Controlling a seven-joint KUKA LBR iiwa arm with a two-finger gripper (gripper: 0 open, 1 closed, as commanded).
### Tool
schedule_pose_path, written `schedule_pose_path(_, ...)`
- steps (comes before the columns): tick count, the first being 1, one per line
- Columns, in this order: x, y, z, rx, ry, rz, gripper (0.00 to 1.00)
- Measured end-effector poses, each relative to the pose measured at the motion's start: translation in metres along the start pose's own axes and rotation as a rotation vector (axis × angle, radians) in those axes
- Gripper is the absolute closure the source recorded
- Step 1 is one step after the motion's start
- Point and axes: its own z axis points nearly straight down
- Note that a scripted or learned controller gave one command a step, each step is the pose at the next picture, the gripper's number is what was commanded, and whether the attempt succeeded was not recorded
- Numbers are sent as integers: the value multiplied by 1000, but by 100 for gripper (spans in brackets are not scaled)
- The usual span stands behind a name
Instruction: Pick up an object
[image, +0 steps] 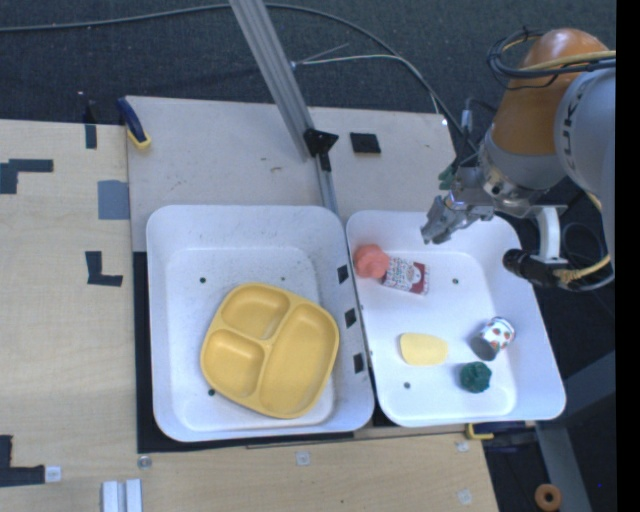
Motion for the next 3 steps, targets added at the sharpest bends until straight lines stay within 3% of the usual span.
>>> schedule_pose_path(3,151,-23,-5,1,1,-1,100)
